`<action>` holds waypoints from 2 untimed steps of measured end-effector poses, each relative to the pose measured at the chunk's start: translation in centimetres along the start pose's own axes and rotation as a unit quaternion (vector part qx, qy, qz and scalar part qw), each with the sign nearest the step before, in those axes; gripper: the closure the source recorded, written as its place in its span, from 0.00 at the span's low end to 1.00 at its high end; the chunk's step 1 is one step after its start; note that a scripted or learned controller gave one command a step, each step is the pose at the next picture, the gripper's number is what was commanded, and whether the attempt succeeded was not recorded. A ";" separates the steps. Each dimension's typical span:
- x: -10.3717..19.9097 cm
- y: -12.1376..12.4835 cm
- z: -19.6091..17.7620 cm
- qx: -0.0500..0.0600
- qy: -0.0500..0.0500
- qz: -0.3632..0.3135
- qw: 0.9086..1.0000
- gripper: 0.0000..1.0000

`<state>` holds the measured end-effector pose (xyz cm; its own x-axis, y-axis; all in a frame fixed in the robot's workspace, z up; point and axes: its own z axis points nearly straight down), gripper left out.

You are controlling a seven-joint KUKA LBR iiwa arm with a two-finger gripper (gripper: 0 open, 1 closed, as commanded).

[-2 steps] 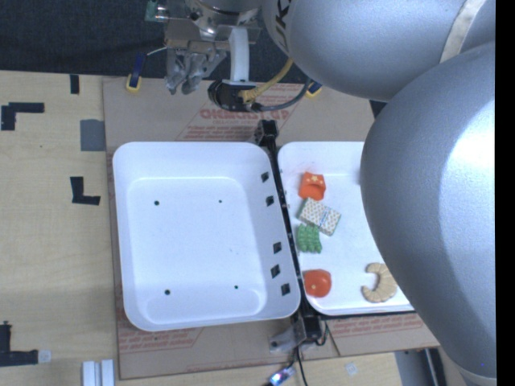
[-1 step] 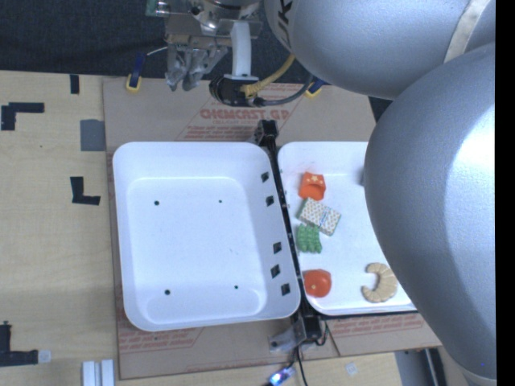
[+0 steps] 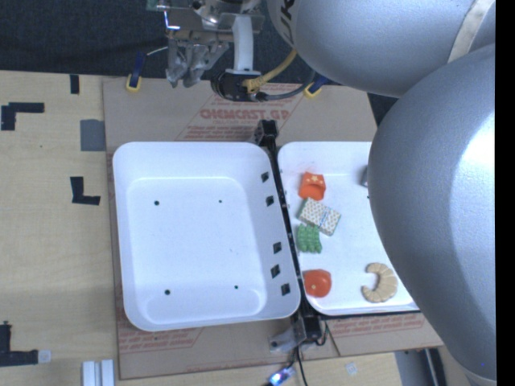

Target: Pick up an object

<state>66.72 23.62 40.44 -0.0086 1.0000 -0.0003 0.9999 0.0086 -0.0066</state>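
- Two white bins sit side by side on a bench, seen from above.
- The gripper (image 3: 187,63) hangs above the bench's far edge, well clear of both bins; whether its fingers are open or closed cannot be told.
- The right bin (image 3: 354,159) holds an orange block (image 3: 312,186), a checked block (image 3: 319,215), a green piece (image 3: 309,240), a red piece (image 3: 317,282) and a croissant (image 3: 380,283).
- Risk: the pieces crowd the divider, so a descent could strike the bin wall or nudge a neighbour aside.
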 end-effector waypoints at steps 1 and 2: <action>0.0 0.0 -0.9 0.001 0.000 -0.001 1.000 1.00; 0.1 0.0 -1.9 0.001 -0.001 -0.001 1.000 1.00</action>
<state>66.70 23.72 42.34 -0.0113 0.9999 -0.0016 0.9999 0.0113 -0.0095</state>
